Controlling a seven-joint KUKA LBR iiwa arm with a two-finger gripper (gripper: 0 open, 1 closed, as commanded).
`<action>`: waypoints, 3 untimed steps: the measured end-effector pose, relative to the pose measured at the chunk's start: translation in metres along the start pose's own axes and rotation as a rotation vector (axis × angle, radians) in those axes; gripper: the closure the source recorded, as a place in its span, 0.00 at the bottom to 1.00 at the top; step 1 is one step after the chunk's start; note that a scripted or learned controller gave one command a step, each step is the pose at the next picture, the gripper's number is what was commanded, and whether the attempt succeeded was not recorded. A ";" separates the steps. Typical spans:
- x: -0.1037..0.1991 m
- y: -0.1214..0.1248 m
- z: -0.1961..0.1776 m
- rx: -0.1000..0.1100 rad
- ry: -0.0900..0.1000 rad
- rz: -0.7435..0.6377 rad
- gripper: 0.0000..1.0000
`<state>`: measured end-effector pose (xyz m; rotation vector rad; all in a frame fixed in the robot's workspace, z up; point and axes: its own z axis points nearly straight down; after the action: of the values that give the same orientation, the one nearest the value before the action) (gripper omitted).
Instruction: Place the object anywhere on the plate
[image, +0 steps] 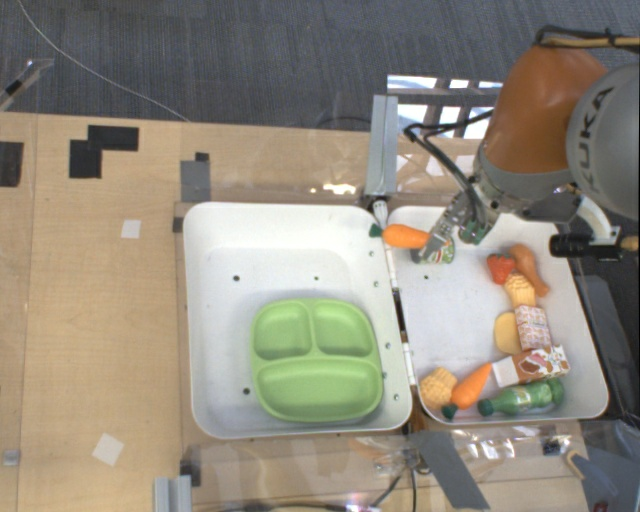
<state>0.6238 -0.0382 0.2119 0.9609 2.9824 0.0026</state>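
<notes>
A green three-compartment plate (315, 362) lies in the left bin (220, 260), toward its front. An orange carrot-like toy (404, 236) rests at the top left corner of the right bin (450, 310), against the divider between the bins. My gripper (440, 247) hangs just to the right of that orange toy, touching or nearly touching its right end. The view does not show whether the toy sits inside the gripper. The plate has nothing on it.
Several toy foods crowd the right bin's right side and front: a red-orange piece (500, 268), corn (518, 290), a small box (532, 325), a carrot (472, 385), a green bottle (520, 398). A metal post (381, 150) stands behind the divider.
</notes>
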 end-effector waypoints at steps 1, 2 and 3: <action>0.024 0.046 0.026 -0.002 0.002 -0.217 1.00; 0.113 0.025 0.025 -0.002 0.003 -0.402 1.00; 0.154 0.046 0.026 -0.002 0.003 -0.551 1.00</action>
<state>0.5263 0.0893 0.1849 0.1132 3.1337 0.0038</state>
